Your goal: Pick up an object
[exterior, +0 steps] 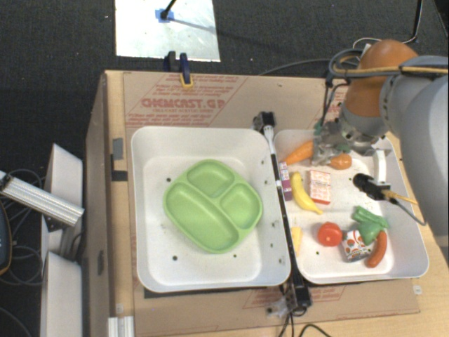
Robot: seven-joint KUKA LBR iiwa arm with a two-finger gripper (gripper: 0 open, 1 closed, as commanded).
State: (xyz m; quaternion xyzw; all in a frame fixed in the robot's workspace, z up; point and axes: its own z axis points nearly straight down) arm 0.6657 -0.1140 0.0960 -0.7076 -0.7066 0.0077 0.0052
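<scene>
I have the arm (403, 90) reaching in over the right bin (410, 255), with the left bin (151, 258) holding only a green divided plate (212, 203). The gripper (330, 146) hangs low at the far end of the right bin, among the toy food, and from this slant I cannot tell its state.

The pieces closest to it are the carrot (300, 152), just to its left, and a small orange fruit (340, 162), just in front of it. Either looks like light, hard, smooth plastic, so I judge slipping is the main worry, not crushing. The carrot tapers, so I would close across its thick middle; the round fruit would tend to squirt out unless taken dead centre.

Further along lie a banana (304, 194), a small red and white carton (320, 186), a tomato (329, 234) and a sausage (377, 249). The carton's flat sides look easiest to pinch.
</scene>
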